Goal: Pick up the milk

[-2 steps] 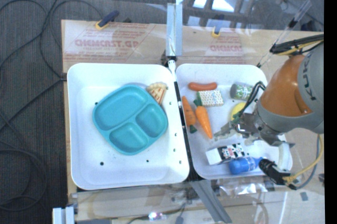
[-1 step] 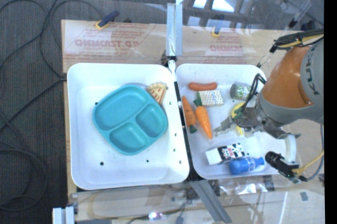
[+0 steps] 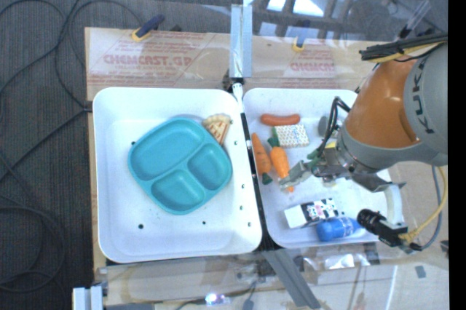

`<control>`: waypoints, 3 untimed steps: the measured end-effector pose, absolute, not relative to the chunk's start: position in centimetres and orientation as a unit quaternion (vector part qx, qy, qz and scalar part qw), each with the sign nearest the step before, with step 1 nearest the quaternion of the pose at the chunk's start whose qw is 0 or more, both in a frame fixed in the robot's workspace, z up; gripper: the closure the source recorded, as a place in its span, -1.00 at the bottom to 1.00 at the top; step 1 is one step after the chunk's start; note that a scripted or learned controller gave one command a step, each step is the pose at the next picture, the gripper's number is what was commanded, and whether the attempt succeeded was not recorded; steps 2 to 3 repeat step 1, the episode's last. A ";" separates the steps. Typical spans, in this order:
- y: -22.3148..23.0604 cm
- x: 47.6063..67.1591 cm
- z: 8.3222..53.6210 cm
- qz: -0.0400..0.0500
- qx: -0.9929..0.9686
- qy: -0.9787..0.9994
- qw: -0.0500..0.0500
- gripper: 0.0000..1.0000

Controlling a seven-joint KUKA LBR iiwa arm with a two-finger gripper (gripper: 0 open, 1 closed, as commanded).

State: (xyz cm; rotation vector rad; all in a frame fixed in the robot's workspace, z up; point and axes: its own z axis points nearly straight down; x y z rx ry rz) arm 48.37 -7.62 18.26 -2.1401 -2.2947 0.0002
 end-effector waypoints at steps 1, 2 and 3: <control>-11.4 48.6 8.9 -0.003 -0.572 -0.821 -0.003 -1.00; -11.4 48.6 8.9 -0.003 -0.572 -0.821 -0.003 -1.00; -11.4 48.6 8.9 -0.003 -0.572 -0.821 -0.003 -1.00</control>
